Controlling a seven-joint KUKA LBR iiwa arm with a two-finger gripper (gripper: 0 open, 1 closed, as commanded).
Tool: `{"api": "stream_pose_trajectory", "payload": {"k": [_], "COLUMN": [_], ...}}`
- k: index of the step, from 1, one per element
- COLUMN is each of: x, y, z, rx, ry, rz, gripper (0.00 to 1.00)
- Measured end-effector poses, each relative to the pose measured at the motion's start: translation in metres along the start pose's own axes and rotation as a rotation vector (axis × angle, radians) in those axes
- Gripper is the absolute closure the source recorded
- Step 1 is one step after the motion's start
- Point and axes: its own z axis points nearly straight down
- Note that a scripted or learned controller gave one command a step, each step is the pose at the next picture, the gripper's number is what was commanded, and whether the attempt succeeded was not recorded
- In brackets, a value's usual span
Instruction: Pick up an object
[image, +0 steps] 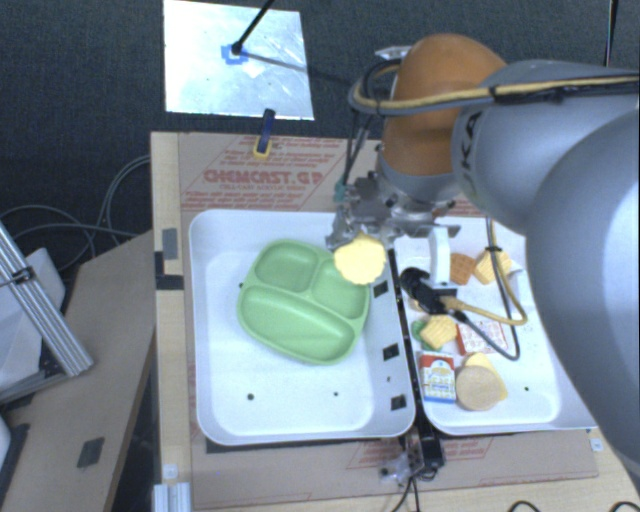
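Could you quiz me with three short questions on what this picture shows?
1. True or false: the green divided plate lies in the left bin.
2. What sits right below the pincer? A) a yellow round piece B) a blue cup C) a spoon
3. Fill in: the small printed box lies in the ____ bin.

Key: 1 true. 2 A, though whether the pincer truly grips it cannot be told from here. 3 right.
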Motion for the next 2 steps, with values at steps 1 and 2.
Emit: {"api": "stream_pose_trajectory", "payload": {"k": [1, 2], "x": [-0.005, -0.008], "y": [0.001, -0.003], "z": [0.000, 0.020], "rx": [0.001, 0.002], "ry": [-0.002, -0.002], "rz": [0.006, 0.008], "gripper": [1.00, 1.00]}}
